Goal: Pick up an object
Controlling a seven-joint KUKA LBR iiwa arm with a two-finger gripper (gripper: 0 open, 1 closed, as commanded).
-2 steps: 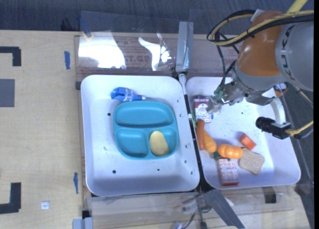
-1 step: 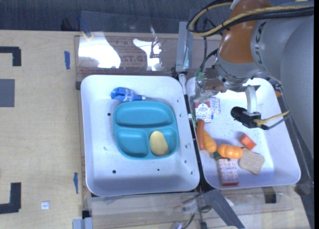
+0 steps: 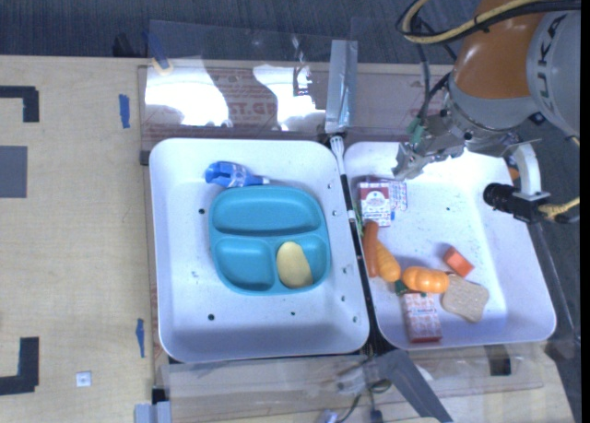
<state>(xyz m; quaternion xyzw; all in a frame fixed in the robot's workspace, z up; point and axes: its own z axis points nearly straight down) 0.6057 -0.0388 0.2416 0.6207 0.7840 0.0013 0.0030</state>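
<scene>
Camera view: claw (image 3: 412,161) hovers at the right bin's (image 3: 525,246) upper-left, just beside the small carton (image 3: 381,201); grip state unreadable.
Best approach, I judge: descend squarely over the carton, clear of the carrot (image 3: 380,253); close only once seated.

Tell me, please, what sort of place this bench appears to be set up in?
Probably a robotics lab's pick-and-place test bench: a grey and orange arm reaches over two shallow white bins, which hold toy food such as a carrot and a blue divided tray.
</scene>
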